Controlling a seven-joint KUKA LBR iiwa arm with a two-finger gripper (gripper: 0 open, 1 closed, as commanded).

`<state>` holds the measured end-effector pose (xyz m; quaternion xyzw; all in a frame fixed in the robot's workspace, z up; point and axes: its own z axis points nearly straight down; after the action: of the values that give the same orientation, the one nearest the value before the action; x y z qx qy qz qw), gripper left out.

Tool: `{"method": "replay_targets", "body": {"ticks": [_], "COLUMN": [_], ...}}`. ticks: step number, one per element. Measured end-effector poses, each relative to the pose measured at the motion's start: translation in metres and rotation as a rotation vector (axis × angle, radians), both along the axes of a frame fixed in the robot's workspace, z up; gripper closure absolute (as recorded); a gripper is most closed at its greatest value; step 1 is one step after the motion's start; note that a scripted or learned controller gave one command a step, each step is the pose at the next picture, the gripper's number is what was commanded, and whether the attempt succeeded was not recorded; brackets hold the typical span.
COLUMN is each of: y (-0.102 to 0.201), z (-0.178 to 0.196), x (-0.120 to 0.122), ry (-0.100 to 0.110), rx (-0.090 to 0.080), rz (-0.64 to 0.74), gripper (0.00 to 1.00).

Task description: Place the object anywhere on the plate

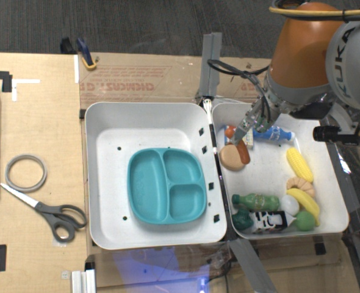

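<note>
Plate [166, 185], a teal plastic tray with three moulded compartments and rounded corners, lies bare in the middle of the left bin [100, 133], so nothing has been delivered to it and the whole of the task looks to be ahead. Which object is meant is not settled by the view, but the gripper [240, 135] is low in the far left corner of the right bin [335, 224], just above a small reddish sausage-like piece [243, 152] and a round tan piece like a bread roll [230, 158], the two lying against each other beside the wall between the bins. Whether the jaws are open or closed I cannot tell; they are small and dark against the clutter, and nothing is plainly held between them. To their right lies a blue bottle [276, 133], glossy and slim. Nearer sit a ribbed yellow corn cob [299, 165], a smooth banana [306, 202], a green bottle [256, 201] lying on its side, and a black and white carton [269, 220]. Both bins are shallow, hard white plastic. On the wooden tabletop [33, 133] to the left rest a roll of tape [25, 172] and grey-handled scissors [49, 212].
</note>
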<state>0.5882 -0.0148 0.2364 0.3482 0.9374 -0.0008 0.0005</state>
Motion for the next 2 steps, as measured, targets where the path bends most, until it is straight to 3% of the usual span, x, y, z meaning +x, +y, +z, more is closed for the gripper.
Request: {"method": "replay_targets", "body": {"ticks": [1, 2], "y": [0.082, 0.089], "z": [-0.025, 0.005], "x": [-0.055, -0.081], "ry": [0.002, 0.000], "rx": [0.001, 0.000], "rz": [-0.061, -0.227], "gripper": [1.00, 1.00]}}
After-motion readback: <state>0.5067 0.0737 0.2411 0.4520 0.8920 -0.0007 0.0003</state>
